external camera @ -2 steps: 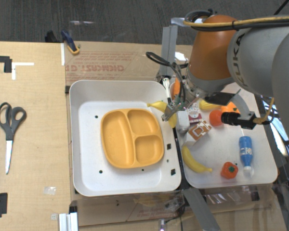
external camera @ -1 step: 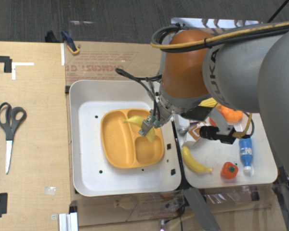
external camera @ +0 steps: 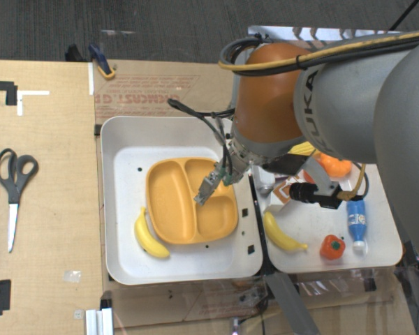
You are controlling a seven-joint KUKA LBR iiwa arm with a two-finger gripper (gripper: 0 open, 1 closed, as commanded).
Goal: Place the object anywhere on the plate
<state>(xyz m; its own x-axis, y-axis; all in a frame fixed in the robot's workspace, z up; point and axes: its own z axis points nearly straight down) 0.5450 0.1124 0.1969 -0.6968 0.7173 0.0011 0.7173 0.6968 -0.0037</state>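
While reaching in from the right, holds the gripper (external camera: 208,189) low over the right compartment of the yellow plate (external camera: 173,204), fingers drawn together, nothing seen between them. Leaves one banana (external camera: 150,237) in the left bin (external camera: 115,187), touching the plate's lower-left rim but not on it. Leaves a second banana (external camera: 283,234) in the right bin (external camera: 378,211), near a bottle (external camera: 357,222).

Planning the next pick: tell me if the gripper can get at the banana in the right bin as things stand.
Probably yes. That banana lies on the bin floor with open space above it, apart from the tomato-like toy and the bottle. The gripper hangs over the yellow plate in the neighbouring bin, so only a short shift seems needed.
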